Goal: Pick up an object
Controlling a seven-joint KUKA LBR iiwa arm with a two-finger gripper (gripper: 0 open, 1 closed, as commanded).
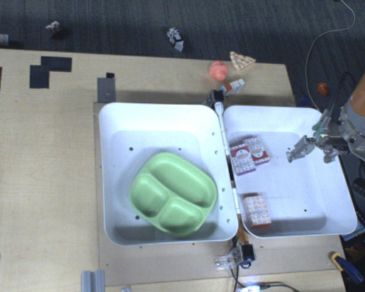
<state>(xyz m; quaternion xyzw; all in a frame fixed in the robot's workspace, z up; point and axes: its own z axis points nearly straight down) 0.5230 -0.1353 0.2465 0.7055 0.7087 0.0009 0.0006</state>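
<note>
Nothing is sitting between the fingers of the gripper [304, 149], which is hovering with its fingers spread over the bare right half of the right bin [328, 224]. Two small red-and-white packets are lying nearer the divider: one pair [249, 154] just left of the gripper, another [256, 209] toward the front (the green tray [173, 192] is occupying the left bin [109, 163]). Judging by this, the approach is underway; next it is needing to centre over a packet and descend.

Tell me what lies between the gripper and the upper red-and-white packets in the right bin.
In the camera view, only bare white bin floor separates the gripper from the red-and-white packets.
</note>
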